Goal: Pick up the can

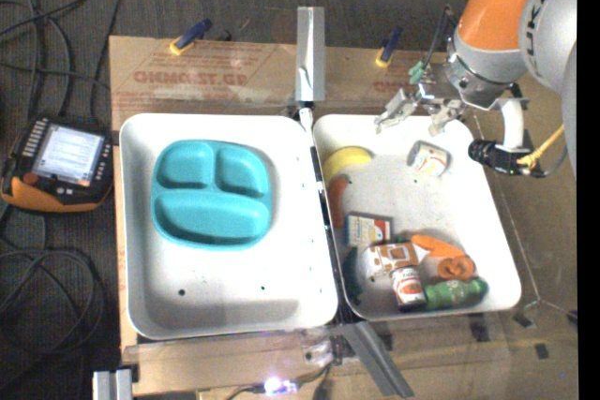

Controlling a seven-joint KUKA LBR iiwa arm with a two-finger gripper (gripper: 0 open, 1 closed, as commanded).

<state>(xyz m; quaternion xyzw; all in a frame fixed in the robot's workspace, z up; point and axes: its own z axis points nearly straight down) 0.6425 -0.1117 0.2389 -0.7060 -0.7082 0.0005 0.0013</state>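
Over the far edge of the right bin (pixel 502 229): gripper (pixel 421 106) hovering with fingers spread apart, nothing between them. Hangs above the bin's back rim, well apart from the can (pixel 407 286), which lies on its side near the front wall, wedged between a small carton (pixel 387 256) and a green bottle (pixel 457 292).

Step in hand, by judgement: approach, no grasp yet. Next move calls for travel toward the front of the bin, then descent onto the can with fingers straddling its round body; tight clutter on both sides, so little room for finger entry.

Can: short metal cylinder, red-and-white label, likely smooth and prone to roll. Nearby: yellow banana (pixel 346 159), orange carrot (pixel 437 246), white cup (pixel 429 157) tipped over, flat box (pixel 368 229). Left bin (pixel 141 295) carries a teal divided plate (pixel 214 193), glossy plastic.
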